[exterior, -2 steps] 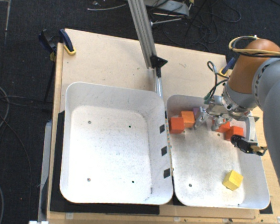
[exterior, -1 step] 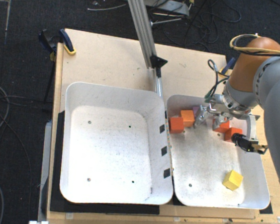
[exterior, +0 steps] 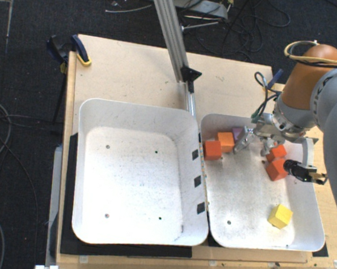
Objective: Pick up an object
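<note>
My gripper (exterior: 255, 144) hangs low over the back of the right bin (exterior: 302, 238), open, with bare bin floor between its fingers. To its left, an orange block (exterior: 213, 149) lies by the bin's left wall. A second orange block (exterior: 226, 140) and a small purple piece (exterior: 237, 133) sit just left of the left finger (exterior: 243, 139). Two red-orange blocks (exterior: 276, 152) (exterior: 276, 169) lie just right of the right finger. A yellow block (exterior: 280, 216) rests alone nearer the front of the bin.
The left bin (exterior: 84, 151) stands beside the right one, and a ridge with black clips (exterior: 198, 180) divides them. A metal pole (exterior: 172, 31) slants in from the back. A clamp (exterior: 75, 49) grips the bench's back left corner.
</note>
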`<control>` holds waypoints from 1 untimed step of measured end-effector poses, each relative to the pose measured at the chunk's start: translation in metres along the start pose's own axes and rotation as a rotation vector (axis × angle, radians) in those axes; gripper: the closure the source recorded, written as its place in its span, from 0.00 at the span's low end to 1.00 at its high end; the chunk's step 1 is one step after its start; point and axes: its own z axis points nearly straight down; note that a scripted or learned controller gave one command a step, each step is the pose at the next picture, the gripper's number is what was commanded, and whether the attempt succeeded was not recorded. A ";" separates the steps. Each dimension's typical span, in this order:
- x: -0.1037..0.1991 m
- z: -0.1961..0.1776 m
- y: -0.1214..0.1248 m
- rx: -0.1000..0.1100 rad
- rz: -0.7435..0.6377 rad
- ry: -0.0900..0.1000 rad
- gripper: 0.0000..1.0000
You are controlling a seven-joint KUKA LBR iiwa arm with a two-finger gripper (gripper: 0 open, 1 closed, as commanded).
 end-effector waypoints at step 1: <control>0.002 0.005 -0.003 -0.004 0.010 -0.009 0.00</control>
